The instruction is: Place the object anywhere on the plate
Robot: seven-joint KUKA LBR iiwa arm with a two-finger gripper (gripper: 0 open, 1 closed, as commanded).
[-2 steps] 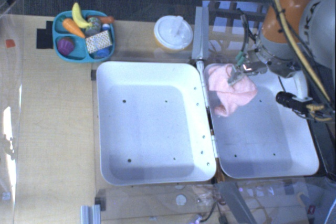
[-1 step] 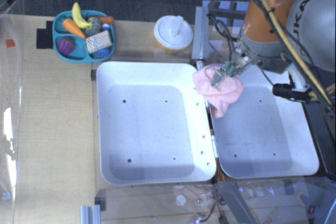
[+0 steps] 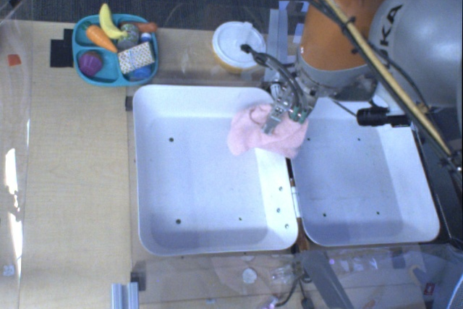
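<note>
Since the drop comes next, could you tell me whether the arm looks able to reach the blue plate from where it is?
Probably, though it is a stretch: the gripper sits at the pink cloth between the bins, and the blue plate, already holding toy food, lies unobstructed beyond the left bin.

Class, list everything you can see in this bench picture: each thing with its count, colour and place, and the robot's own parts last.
cloth: one, pink, crumpled over the left bin's upper right corner
bins: two, white, side by side on the bench
plate: one, blue, divided, upper left, holding toy food
banana: one, yellow, on the plate
carrot: one, orange, on the plate
lidded cup: one, white and yellow, behind the bins
arm: one, grey and orange, from the right
gripper: one, down on the cloth
</note>
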